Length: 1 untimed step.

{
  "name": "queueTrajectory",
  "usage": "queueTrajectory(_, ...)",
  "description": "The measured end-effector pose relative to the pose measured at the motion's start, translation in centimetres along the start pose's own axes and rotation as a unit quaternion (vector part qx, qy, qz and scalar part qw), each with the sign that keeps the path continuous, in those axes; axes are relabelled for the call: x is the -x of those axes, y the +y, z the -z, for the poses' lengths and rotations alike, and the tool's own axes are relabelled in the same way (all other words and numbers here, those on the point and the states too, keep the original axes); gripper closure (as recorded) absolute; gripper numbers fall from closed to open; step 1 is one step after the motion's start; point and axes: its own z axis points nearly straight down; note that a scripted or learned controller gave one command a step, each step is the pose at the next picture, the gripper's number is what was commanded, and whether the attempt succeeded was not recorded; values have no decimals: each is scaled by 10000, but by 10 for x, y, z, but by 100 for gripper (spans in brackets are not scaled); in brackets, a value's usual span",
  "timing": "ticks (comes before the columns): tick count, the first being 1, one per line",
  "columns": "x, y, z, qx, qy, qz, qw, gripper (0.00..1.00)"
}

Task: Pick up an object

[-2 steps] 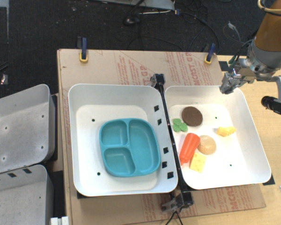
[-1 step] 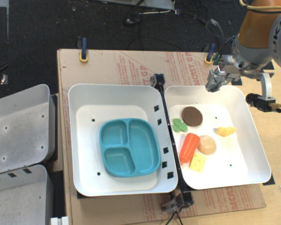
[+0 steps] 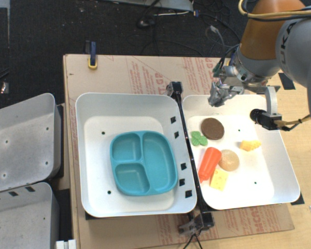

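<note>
Yellow cheese block [image 3: 219, 180] nearest; "KUKA"-lettered arm [image 3: 295, 35], gripper [image 3: 217, 98] state unclear, above brown patty [image 3: 212, 128].

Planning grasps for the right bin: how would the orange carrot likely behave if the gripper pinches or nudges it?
The carrot looks like smooth moulded plastic, so probably stiff, light and a bit slippery. Its rounded, tapered shape suggests it may roll or swing round when nudged. It lies close against the yellow block and the beige ball, so a push would likely shift them too.
</note>
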Motion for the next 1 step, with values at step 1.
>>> queueTrajectory(1, -63, 7, 3, 17, -1, 6, 10000, 100)
